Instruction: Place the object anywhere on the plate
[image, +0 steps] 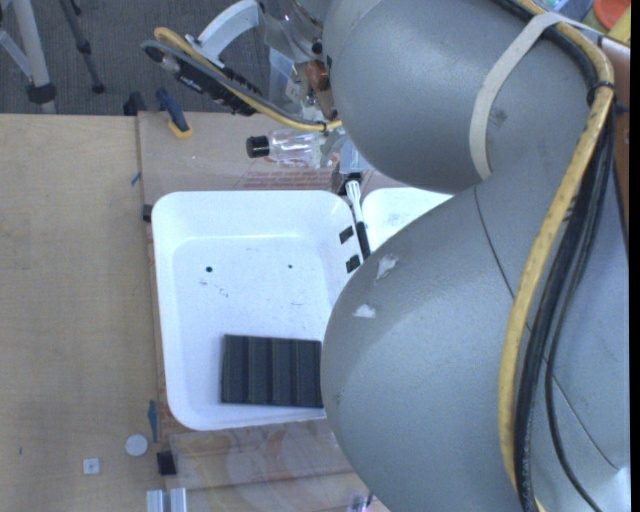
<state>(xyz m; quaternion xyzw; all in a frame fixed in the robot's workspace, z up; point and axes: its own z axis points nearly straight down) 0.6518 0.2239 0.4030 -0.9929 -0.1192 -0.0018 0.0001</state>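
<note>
A dark grey, ribbed rectangular slab (270, 371) lies flat on the floor of the left white bin (175, 235), near its front edge. Its right end runs under the arm. The arm's big grey links (450, 320) fill the right half of the camera view and hide most of the right bin (400, 205), of which a small white corner shows. Whatever lies under the arm is hidden.
A clear bottle with a black cap (285, 147) lies on the bench behind the bins. A blue clamp (175, 115) sits at the back left. A yellow cable (560, 230) runs along the arm. Small bits (136, 445) lie on the wooden bench at the front left.
</note>
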